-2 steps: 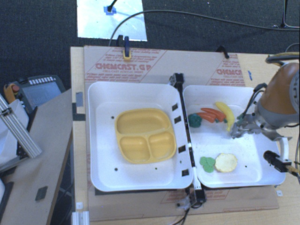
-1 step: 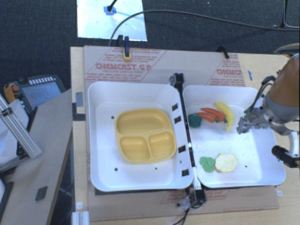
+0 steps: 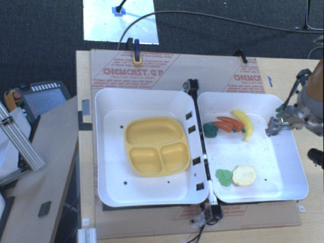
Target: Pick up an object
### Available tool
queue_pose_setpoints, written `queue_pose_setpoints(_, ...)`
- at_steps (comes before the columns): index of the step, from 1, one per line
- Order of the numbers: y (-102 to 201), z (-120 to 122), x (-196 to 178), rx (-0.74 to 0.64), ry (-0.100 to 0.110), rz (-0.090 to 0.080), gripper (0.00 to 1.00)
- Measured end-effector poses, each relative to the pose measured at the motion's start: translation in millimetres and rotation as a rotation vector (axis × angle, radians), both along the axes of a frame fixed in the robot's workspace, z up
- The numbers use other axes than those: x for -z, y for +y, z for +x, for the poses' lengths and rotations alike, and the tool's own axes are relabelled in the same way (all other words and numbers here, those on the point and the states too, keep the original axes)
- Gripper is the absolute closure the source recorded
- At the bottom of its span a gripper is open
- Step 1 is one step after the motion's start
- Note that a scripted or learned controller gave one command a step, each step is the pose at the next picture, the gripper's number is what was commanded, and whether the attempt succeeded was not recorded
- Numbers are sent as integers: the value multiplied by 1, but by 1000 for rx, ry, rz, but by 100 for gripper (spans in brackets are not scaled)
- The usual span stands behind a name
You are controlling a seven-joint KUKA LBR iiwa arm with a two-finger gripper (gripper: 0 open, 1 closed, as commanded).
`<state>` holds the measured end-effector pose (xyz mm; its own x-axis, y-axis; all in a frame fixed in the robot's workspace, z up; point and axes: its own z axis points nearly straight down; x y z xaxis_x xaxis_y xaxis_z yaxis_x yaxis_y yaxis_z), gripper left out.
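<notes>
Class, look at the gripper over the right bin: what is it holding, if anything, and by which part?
Nothing. The gripper hovers near the right bin's right side, apart from the banana and carrot.

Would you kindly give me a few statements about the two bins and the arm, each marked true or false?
1. The yellow divided tray lies in the left bin. True.
2. The banana lies in the left bin. False: it lies in the right bin, beside the carrot.
3. The claw hovers near the right bin's right side. True.
4. The claw holds the banana. False: the banana lies on the bin floor, apart from the claw.
5. A pale round slice lies beside a green leafy piece. True.
</notes>
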<state>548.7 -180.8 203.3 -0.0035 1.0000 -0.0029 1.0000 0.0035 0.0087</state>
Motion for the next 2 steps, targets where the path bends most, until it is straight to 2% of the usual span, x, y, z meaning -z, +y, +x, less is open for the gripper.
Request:
queue_pose_setpoints(1, 4, 0, -64, -2, -1, 0, 100)
queue_pose_setpoints(2, 52, 8, -66, -6, 5, 4, 100)
